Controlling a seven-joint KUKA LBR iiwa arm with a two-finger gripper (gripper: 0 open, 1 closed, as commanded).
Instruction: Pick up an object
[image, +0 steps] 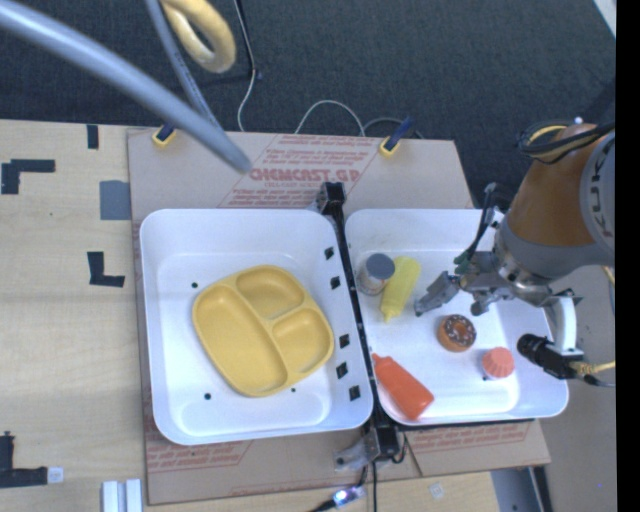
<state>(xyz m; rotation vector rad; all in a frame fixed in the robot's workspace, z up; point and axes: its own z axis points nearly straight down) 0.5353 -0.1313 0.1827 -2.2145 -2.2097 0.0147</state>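
The right bin (540, 400) holds several small things. A chocolate donut (457, 332) lies near its middle. A yellow bottle-like piece (400, 287) sits beside a grey can (377, 270) at the left. An orange-red carrot-like piece (403, 388) lies at the front left, and a small pink-red item (498, 363) at the front right. My gripper (458, 303) hovers just behind the donut, above the bin floor. Its fingers (436, 297) are spread open with nothing between them.
The left bin (160, 300) holds a yellow divided plate (263, 328). A black divider (345, 300) runs between the two bins. The arm's grey and orange wrist (555, 215) hangs over the right bin's back right corner. A grey pole (120, 70) crosses the top left.
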